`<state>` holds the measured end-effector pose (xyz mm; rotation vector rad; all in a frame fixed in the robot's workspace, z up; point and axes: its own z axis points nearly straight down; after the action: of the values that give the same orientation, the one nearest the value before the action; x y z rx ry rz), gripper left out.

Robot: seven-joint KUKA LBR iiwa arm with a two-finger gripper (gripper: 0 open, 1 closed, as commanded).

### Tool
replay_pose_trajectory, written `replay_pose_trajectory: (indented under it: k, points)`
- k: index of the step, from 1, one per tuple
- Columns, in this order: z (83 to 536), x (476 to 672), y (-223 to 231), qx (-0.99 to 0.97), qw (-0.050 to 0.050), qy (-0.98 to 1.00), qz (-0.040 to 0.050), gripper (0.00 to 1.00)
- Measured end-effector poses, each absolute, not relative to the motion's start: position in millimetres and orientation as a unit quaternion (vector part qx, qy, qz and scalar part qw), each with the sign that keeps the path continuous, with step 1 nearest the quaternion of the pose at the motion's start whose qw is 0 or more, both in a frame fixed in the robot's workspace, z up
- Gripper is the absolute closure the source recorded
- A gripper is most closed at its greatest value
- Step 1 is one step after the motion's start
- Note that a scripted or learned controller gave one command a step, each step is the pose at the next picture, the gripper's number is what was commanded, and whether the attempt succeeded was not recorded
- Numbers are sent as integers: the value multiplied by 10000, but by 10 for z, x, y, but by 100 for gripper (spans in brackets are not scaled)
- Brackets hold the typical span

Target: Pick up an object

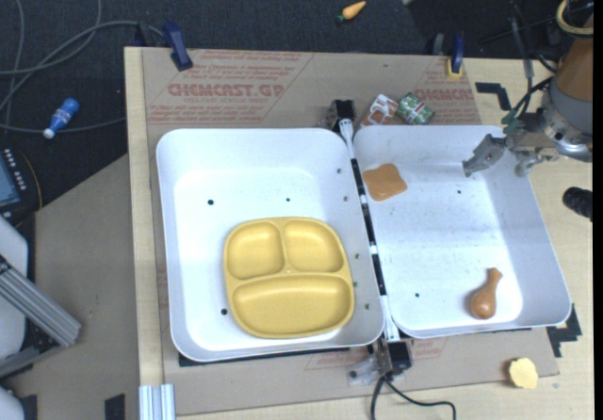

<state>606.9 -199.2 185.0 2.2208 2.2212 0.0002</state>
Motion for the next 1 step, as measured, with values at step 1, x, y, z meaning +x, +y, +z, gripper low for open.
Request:
replay_pose_trajectory:
  k: [1]
  points:
    - [1239,5844,-1316,7051,-51,7091,-13,0]
